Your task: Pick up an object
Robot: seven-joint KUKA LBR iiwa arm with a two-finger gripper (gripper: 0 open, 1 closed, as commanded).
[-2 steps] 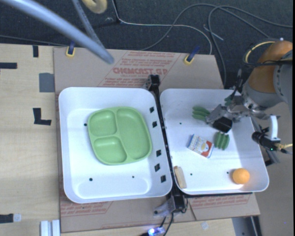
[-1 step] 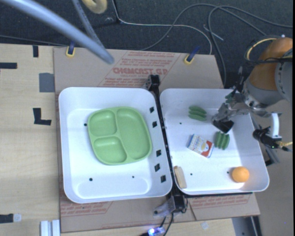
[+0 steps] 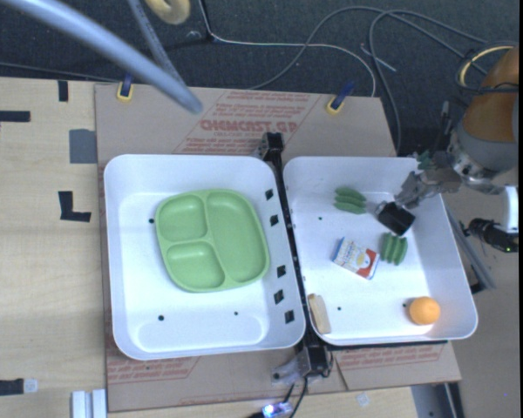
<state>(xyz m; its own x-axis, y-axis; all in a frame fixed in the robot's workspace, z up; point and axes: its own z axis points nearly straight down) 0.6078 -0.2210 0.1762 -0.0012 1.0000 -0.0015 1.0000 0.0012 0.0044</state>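
camera view, nearest edge first: in the right bin [image 3: 366, 303] i see a tan block [image 3: 318, 313] by the wall it shares with the left bin [image 3: 131, 233], and an orange ball [image 3: 424, 311] in the near corner on the arm's side. further in lies a small white carton [image 3: 356, 258], with a green piece [image 3: 392, 249] just beside it. beyond, a second green piece [image 3: 350, 201] lies nearer the far wall. the hand [image 3: 411, 192] hangs over that bin's far part, between the two green pieces; i cannot tell whether it is spread or pressed together. the left bin holds a green divided plate [image 3: 213, 239].
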